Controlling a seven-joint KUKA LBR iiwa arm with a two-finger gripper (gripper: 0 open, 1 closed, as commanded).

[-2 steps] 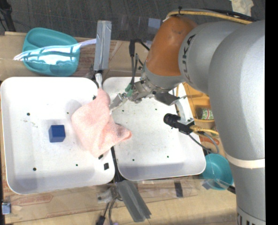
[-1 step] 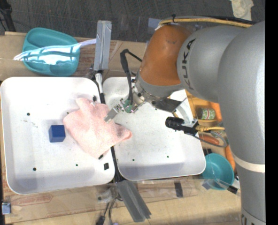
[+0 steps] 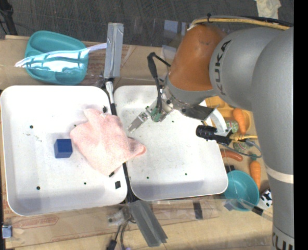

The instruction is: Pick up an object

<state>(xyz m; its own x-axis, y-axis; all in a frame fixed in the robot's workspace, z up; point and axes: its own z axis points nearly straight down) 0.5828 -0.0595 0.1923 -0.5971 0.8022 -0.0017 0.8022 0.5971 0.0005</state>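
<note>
A pink cloth [image 3: 106, 142] lies crumpled over the divide between the two bins, mostly in the left bin [image 3: 18, 113], with one corner in the right bin [image 3: 185, 163]. A small blue cube [image 3: 63, 148] sits in the left bin, just left of the cloth. My gripper [image 3: 137, 122] hangs over the right bin's upper left part, pointing down-left. Its tip is close to the cloth's upper right edge. Nothing is visibly held in it.
A teal scoop [image 3: 55, 56] with a white handle lies on the bench behind the left bin. Right of the right bin are orange carrot-like toys [image 3: 241, 120] and a teal bowl [image 3: 241, 187]. My large arm covers the right bin's far right corner.
</note>
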